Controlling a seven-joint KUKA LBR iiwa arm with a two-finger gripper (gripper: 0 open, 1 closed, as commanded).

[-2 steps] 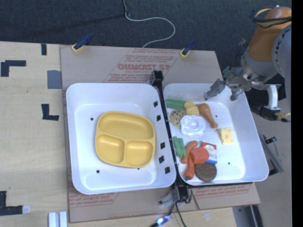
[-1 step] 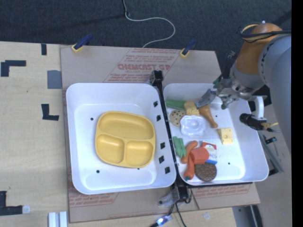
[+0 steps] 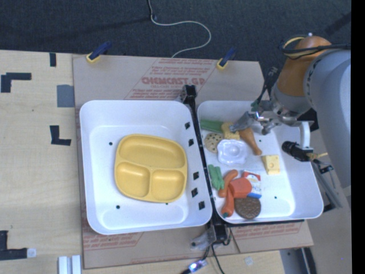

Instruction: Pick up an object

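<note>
So far nothing is lifted: my claw [image 3: 258, 117] hangs low over the far edge of the right bin [image 3: 296, 201], near a tan cone-like toy [image 3: 249, 139], and I cannot tell how it is set or whether it grips anything. Picking is all left to do. That bin holds a clear cup [image 3: 231, 151], a cheese wedge [image 3: 272, 164], a cookie [image 3: 213, 141], green pieces [image 3: 216, 177], a carrot [image 3: 228, 201] and a dark round biscuit [image 3: 248, 208]. Beside it, the left bin [image 3: 97, 153] carries a yellow divided tray [image 3: 150, 167].
</note>
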